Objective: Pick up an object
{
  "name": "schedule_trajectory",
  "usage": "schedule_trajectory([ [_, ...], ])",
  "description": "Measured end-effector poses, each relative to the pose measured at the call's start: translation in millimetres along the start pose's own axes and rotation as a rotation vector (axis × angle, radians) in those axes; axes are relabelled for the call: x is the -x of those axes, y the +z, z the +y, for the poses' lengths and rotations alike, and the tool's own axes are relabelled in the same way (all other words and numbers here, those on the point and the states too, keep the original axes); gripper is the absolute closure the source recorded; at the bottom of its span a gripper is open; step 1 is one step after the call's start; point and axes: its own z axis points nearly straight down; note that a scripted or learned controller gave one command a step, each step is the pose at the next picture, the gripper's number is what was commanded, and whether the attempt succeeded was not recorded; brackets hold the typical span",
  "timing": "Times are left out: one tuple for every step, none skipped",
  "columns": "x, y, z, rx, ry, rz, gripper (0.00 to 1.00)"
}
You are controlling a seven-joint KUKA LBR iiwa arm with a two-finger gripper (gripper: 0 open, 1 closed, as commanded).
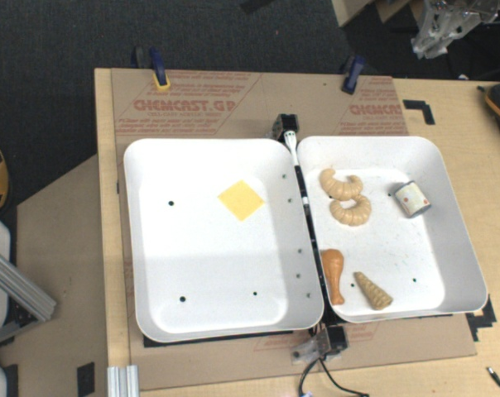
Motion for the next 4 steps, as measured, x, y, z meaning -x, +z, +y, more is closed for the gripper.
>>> schedule_trajectory([
  [-77, 104, -60, -0.035, -0.003, 0.004, 1.00],
  [-142, 159, -99, -0.032, -0.002, 0.003, 1.00],
  [-130, 141, -142, -0.025, 0.006, 0.002, 1.00],
  [-183, 189, -156, -0.029, 0.001, 0.001, 1.00],
])
